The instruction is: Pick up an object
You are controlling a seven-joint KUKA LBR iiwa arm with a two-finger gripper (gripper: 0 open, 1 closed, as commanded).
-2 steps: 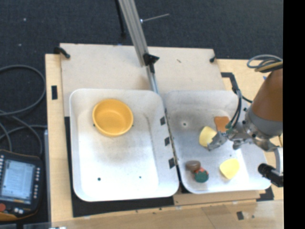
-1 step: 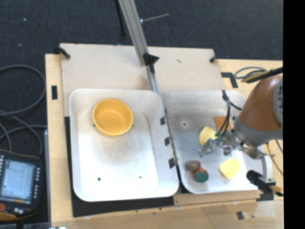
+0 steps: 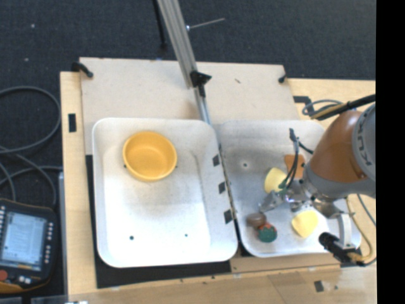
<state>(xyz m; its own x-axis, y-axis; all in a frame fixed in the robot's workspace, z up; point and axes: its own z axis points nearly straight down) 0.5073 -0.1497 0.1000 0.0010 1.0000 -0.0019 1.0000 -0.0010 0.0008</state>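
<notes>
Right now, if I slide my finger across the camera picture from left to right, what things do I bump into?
Screen box → yellow bowl in the left bin → brown lump → green and red piece → pale yellow thing → the arm's orange band.

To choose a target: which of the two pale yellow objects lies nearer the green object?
The lower pale yellow object, right of the small green object; the other pale yellow object lies farther up.

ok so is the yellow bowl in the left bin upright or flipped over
Upright. The yellow bowl shows its open mouth and inner floor to the overhead camera, with its rim on top, sitting in the left bin.
</notes>
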